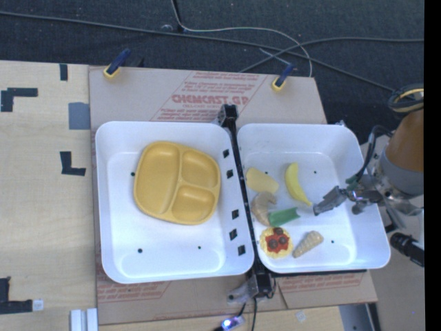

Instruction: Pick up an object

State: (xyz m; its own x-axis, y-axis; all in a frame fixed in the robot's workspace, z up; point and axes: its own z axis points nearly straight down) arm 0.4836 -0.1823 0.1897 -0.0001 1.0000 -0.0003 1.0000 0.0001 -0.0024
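Observation:
The right bin (344,138) holds several toy foods. These are a pale yellow piece (262,180), a banana (298,183), a tan lump (262,206), a green piece (284,216), a small tart with red topping (275,243) and a cone (307,243). My gripper (343,204) hangs over the right side of this bin, just right of the banana and the green piece. It is open, with one dark finger (329,203) pointing left toward the green piece. Nothing is between its fingers.
The left bin (117,254) holds a yellow divided plate (178,183). A black divider (238,185) runs between the bins. Clamps (117,62) (282,76) pin the cardboard sheet at the back, and cables cross the dark floor beyond.

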